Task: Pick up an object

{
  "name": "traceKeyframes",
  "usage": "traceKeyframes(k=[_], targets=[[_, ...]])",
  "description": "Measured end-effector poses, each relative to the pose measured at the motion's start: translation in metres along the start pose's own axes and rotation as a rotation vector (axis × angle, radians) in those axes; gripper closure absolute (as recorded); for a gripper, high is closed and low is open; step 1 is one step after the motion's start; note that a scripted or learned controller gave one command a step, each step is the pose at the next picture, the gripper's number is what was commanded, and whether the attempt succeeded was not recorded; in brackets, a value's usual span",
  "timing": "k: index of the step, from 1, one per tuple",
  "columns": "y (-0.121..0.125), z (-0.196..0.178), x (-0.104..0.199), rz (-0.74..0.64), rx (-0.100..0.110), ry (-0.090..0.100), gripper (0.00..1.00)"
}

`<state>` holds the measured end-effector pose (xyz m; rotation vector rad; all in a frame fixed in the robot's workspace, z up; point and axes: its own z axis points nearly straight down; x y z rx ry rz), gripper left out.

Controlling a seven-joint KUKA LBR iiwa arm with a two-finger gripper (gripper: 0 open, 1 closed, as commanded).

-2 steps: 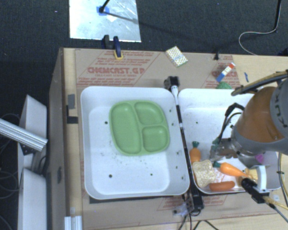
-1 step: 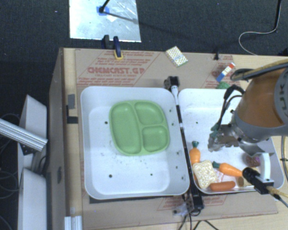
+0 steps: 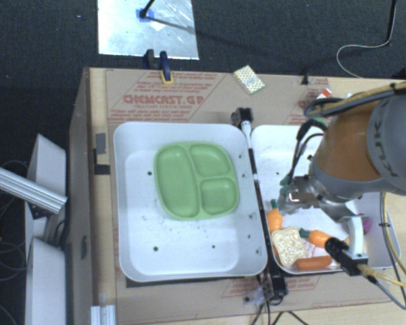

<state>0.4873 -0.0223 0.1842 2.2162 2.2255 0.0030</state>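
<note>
My right bin (image 3: pixel 260 156) holds two toy carrots (image 3: pixel 275 220) and (image 3: pixel 319 237), one waffle (image 3: pixel 289 244) and one sausage (image 3: pixel 314 263) at its near end, below my gripper (image 3: pixel 292 196), whose grip I cannot tell; left of it, one green tray (image 3: pixel 195 180) in the other bin (image 3: pixel 137 249), on a cardboard-topped bench (image 3: pixel 164 99) over dark carpet (image 3: pixel 34 53)

The light is soft and even, a bit dim. The white bins (image 3: pixel 132 181) look bright. A shiny metal sheet (image 3: pixel 147 17) beyond the bench's (image 3: pixel 189 97) far edge glares white. The big arm (image 3: pixel 365 154) looks fuzzy. Shadows are faint, and small things look grainy.
</note>
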Motion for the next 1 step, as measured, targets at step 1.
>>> traceKeyframes(k=[1], targets=[[0.0001,-0.0091,0.0122,-0.001,0.000,0.000,1.00]])
